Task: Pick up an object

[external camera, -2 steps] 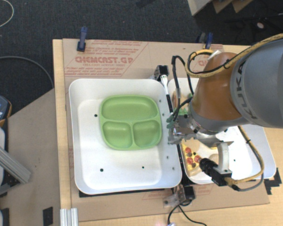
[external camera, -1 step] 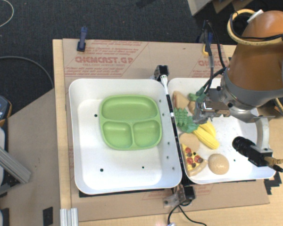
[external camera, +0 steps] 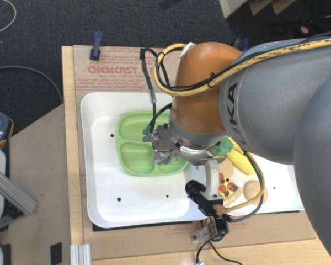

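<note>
Grey arm housing (external camera: pixel 287 87) fills the right of the view, its orange band (external camera: pixel 201 87) hanging over the left white bin (external camera: pixel 99 148). Whether the gripper (external camera: pixel 164 148) is wide or narrow cannot be told; it is seen at the right edge of a green divided tray (external camera: pixel 135 142) lying in that bin. A yellow corn cob (external camera: pixel 240 160), a pizza slice (external camera: pixel 227 187) and a tan piece (external camera: pixel 252 190) are seen in the right bin. Brown cardboard (external camera: pixel 113 68) underlies the bins; dark carpet (external camera: pixel 44 26) with cables lies beyond.
</note>
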`<state>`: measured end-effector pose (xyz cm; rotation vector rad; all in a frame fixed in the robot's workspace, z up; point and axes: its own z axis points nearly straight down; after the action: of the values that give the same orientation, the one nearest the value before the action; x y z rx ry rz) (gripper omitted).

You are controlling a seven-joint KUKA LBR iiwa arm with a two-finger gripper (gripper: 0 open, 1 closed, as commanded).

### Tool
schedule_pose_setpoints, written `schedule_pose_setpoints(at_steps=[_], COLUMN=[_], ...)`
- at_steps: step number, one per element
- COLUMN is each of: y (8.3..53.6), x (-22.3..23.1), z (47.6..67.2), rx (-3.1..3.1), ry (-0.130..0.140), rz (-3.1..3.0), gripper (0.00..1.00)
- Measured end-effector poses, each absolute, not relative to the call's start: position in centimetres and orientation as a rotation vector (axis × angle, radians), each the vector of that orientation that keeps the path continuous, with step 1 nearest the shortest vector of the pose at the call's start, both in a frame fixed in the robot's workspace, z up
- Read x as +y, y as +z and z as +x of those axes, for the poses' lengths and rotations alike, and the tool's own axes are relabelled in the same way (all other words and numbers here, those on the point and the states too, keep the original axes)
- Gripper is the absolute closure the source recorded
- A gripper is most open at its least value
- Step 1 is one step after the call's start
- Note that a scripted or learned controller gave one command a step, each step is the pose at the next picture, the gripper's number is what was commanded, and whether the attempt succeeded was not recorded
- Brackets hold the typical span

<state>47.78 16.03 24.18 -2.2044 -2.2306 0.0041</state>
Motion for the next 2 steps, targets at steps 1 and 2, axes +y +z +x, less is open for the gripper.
schedule_pose_setpoints(at_steps=[1, 2], y=[25.5, 20.9], x=[15.3, 10.6], z=[47.9, 51.4], rx=[-2.222, -2.213], ry=[0.001, 0.008], rz=[-2.22, -2.227], gripper=[1.0, 1.0])
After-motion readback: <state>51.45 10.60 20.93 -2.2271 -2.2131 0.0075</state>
